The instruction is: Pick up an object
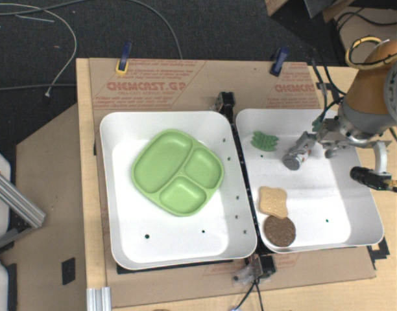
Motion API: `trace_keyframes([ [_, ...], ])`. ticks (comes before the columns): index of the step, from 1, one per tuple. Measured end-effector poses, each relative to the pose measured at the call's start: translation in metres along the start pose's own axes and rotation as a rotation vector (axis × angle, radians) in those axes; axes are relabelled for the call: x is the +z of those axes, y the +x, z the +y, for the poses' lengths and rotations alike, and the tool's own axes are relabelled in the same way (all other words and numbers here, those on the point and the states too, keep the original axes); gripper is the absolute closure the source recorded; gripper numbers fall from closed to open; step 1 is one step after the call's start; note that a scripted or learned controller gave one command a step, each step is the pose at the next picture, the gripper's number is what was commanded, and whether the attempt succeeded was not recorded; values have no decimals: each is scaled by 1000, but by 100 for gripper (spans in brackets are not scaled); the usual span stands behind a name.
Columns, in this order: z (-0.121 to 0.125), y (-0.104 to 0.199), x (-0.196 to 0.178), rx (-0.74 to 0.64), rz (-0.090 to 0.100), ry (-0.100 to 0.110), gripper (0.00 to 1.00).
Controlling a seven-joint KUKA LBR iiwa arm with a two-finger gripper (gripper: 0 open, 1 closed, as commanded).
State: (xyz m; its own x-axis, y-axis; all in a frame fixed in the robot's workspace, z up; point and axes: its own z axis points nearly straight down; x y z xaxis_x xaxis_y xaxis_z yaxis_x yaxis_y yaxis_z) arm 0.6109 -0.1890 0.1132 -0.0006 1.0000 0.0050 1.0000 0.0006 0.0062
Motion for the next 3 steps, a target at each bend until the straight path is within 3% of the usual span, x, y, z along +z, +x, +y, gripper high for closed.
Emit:
trace_keyframes([
  [1,5,0,1,-1,-7,-15,0],
  [2,5,0,-9,-2,-6,-13,100],
  [3,2,4,-55,-1,-7,1,100],
])
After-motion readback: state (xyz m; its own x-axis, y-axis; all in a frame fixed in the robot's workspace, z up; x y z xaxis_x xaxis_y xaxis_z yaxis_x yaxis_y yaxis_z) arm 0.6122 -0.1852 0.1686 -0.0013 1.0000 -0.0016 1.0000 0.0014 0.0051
